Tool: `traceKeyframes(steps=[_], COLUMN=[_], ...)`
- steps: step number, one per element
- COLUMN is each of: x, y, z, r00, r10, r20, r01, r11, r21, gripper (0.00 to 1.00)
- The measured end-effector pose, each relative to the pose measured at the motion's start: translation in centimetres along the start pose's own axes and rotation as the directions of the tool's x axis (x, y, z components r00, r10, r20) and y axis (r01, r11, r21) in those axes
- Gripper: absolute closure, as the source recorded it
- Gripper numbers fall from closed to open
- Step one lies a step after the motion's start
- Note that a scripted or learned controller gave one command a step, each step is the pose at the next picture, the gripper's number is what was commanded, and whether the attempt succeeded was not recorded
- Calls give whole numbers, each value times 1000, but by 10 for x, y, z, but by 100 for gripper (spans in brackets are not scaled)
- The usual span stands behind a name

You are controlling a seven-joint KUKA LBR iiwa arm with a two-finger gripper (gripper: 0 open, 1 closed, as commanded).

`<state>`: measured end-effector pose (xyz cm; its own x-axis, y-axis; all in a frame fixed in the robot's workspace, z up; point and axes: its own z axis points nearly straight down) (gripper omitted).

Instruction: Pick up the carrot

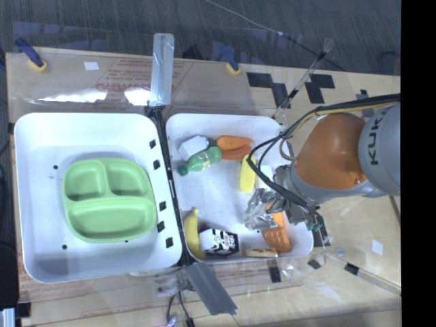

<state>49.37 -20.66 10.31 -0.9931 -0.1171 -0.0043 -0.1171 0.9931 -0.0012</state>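
Two white bins sit side by side on a bench. The left bin (41,182) holds a green divided plate (107,200) near its middle, with bare floor all around it. The right bin (225,182) is crowded. The carrot (234,144) lies in its upper part, close to the top wall, long axis running left to right across the frame and narrowing toward the left. A green bottle (201,160) lies tilted just below and left of it, touching or nearly so, and a white block (193,145) sits beside that. A yellow corn cob (246,174) stands upright in the frame below the carrot. Bare floor shows mid-bin. Along the lower edge lie a banana (192,234), a black-and-white carton (221,242), an orange waffle-like piece (277,238) and a bread-like roll (261,253). The grey and orange arm (334,155) reaches in from the right, covering the bin's right side. Its gripper (262,208) hovers low at right, well away from the carrot; whether it is spread or closed is impossible to tell amid glare and cables.
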Motion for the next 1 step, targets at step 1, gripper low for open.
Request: traceKeyframes(steps=[1], x=[-20], y=[34], z=[-90], r00=[904], r10=[427], r20=[1], r01=[-427], r11=[904], r21=[0], gripper=[100])
